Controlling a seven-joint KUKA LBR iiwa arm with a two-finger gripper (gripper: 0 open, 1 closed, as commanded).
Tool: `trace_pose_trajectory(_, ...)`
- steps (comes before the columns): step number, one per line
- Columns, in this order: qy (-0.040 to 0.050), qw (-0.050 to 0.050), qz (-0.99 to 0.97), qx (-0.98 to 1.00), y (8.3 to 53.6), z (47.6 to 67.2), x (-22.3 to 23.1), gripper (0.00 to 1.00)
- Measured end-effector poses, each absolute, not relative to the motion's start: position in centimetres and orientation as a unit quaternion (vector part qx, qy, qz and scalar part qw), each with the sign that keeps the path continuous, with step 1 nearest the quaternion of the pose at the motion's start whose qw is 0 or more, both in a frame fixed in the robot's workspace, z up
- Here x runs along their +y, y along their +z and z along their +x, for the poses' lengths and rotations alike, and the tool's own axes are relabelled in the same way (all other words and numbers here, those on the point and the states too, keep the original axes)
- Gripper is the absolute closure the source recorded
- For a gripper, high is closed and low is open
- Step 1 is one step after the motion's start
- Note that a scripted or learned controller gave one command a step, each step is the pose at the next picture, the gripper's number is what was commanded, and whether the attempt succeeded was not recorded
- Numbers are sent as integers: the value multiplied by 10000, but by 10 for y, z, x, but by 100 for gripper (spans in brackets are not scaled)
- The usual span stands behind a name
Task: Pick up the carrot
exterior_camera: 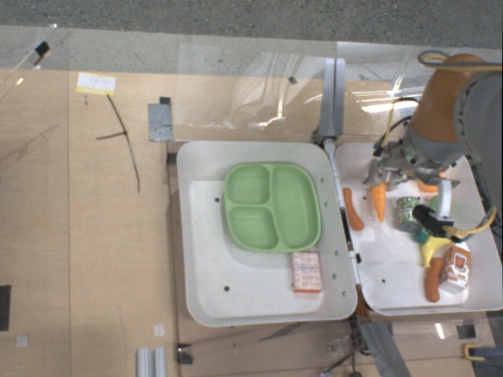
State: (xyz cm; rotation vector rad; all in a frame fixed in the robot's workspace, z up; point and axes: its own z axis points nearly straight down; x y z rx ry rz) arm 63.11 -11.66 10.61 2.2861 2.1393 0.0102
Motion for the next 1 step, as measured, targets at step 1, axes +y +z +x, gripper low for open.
trace_pose_trajectory(1, 37, 34, 7171, 6969, 195, 665, -47, 100)
